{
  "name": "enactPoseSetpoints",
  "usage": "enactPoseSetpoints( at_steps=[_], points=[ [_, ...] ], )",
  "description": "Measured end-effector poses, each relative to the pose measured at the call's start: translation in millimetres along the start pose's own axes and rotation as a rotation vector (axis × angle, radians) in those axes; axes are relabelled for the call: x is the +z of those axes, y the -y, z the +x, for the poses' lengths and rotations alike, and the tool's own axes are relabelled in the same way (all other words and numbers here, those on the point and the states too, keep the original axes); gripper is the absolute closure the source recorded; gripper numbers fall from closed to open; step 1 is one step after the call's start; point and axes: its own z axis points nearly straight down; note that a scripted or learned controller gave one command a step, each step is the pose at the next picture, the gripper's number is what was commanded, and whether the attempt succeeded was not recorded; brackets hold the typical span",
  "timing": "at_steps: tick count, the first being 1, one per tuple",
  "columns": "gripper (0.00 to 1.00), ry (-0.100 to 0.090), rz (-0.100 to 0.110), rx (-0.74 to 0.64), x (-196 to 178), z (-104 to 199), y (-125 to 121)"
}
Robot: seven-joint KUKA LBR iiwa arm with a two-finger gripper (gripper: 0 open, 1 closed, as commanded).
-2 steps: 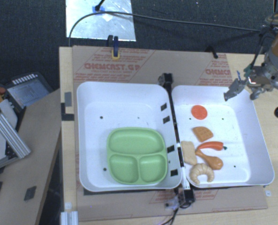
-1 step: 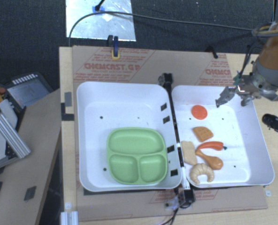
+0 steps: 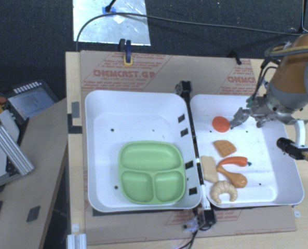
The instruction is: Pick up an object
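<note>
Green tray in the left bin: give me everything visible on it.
The green tray is pale green, looks like matte plastic, rounded-rectangular, with three compartments: one long one at the back, two smaller in front. It lies flat, right way up, on the floor of the left bin, toward its near right corner, with nothing in it.

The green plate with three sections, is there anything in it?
The green plate sits in the left bin and its three compartments look bare. The food pieces lie in the right bin. Whatever is beneath the plate is covered.
</note>
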Motion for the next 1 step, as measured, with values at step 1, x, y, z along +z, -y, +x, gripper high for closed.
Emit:
enactPoseSetpoints(
  at_steps=[1],
  points=[
    [0.0, 0.0, -0.001, -0.003, 47.5, 6.1, -7.6]
  ],
)
